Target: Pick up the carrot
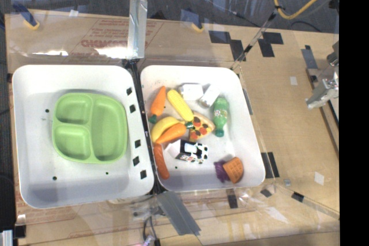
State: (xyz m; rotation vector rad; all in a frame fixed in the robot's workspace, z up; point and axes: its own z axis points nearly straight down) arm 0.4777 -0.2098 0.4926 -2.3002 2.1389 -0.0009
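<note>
The carrot, an orange tapered piece with a green end, lies in the right bin near its left wall, beside a yellow banana. A second orange piece and a longer red-orange piece lie below it. My gripper shows as a grey part at the far right of the camera view, outside the bin and well away from the carrot.
The right bin also holds another banana, a green bottle, white blocks, a pizza slice, a black-and-white item and a purple-orange toy. The left bin holds a green divided plate.
</note>
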